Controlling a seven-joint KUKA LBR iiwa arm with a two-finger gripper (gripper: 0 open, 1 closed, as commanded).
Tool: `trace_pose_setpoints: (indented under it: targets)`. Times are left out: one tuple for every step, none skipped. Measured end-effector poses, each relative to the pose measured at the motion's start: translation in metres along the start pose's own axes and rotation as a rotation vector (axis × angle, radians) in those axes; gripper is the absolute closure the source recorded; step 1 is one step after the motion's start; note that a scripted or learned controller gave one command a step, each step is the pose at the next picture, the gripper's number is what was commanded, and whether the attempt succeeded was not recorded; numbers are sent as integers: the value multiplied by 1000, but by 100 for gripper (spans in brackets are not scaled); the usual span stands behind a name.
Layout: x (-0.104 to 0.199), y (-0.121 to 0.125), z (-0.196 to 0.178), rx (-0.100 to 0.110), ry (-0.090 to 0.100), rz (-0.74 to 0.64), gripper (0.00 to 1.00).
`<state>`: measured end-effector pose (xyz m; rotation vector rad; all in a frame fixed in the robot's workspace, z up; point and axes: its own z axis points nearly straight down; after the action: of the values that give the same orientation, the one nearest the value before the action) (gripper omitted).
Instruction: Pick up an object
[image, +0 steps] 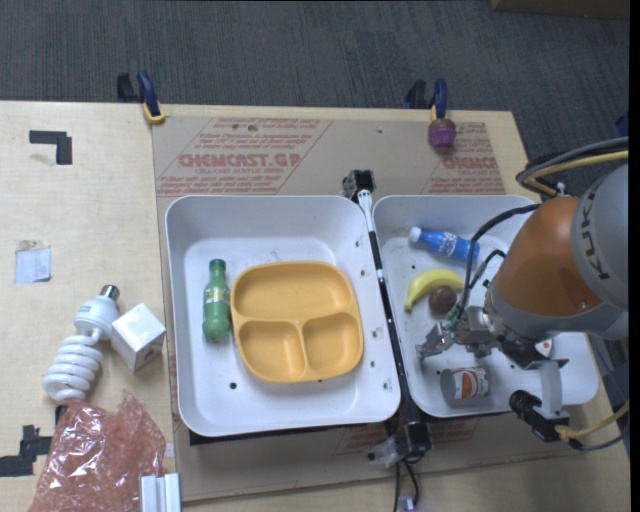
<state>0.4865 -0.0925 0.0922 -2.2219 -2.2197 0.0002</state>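
The right bin (398, 262) holds a blue bottle (445, 243), a yellow banana (424, 286), a small brown round object (443, 299) and a can (466, 384) lying on its side. My gripper (437, 343) is low in this bin, just below the brown object and the banana and just above-left of the can. I see nothing held in it. The grey and orange arm (550, 270) hides the bin's right half. In the left bin (182, 300) a green bottle (216, 299) lies beside a yellow divided plate (298, 320).
Outside the bins at the left lie a spiral light bulb (78, 352), a white cube (138, 336) and a crumpled pink bag (95, 460). A purple object (442, 132) sits on the board behind the right bin. Cables trail by the arm at the right.
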Motion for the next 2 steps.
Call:
trace_pose_setpoints:
  targets:
    - [0, 1, -10, -3, 0, 1, 100]
    - [43, 42, -100, -2, -1, -1, 100]
